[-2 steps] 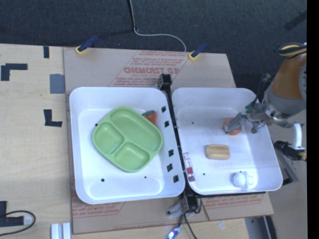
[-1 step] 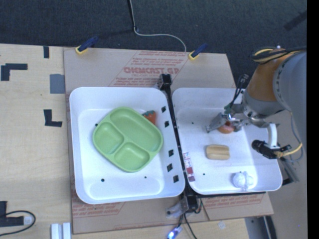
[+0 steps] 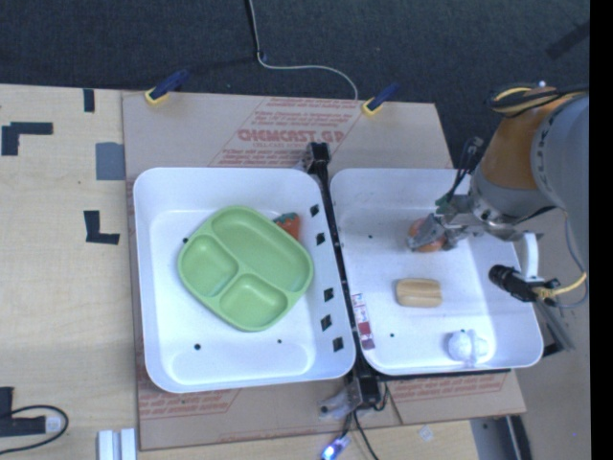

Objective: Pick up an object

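Observation:
In the right bin [image 3: 383, 199] lie a tan bread-like block [image 3: 419, 292] near the middle and a small white object [image 3: 463, 346] at the front right. An orange object [image 3: 429, 237] shows at the far right of that bin, directly under my gripper [image 3: 424, 235], which has come down onto it. The grey fingers hide most of the orange object, and I cannot make out how they stand around it. The arm reaches in from the right with its orange band above the wrist.
The left bin [image 3: 163, 257] holds a green divided plate [image 3: 245, 266] with a small orange-red item [image 3: 288, 224] peeking out behind its far right edge. A black divider strip [image 3: 330, 257] runs between the bins. Cables hang beside the arm at the right.

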`<state>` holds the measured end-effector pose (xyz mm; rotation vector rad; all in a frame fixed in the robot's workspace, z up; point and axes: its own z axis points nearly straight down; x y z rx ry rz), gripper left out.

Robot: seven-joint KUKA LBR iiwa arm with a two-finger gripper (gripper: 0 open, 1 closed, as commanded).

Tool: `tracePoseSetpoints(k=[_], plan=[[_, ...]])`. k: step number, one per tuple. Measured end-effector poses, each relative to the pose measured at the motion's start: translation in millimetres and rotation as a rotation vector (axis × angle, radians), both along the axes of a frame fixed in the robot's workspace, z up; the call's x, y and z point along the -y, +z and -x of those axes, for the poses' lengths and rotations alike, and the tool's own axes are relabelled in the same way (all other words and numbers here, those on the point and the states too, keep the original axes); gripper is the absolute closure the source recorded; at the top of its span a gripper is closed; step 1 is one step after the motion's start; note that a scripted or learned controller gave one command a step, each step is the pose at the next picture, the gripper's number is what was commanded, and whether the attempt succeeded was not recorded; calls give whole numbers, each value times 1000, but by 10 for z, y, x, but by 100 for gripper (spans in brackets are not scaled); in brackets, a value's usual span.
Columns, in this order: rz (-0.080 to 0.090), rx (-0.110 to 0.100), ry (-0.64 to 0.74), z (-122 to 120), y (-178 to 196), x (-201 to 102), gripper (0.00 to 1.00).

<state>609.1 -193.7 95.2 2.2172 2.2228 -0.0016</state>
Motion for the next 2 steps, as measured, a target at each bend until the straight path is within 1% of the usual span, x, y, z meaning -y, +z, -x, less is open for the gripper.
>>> tracePoseSetpoints(k=[1,2], plan=[[-6,-3,8,-410,-121,-899,100],[-5,10,9,-603,970,-1777,100]])
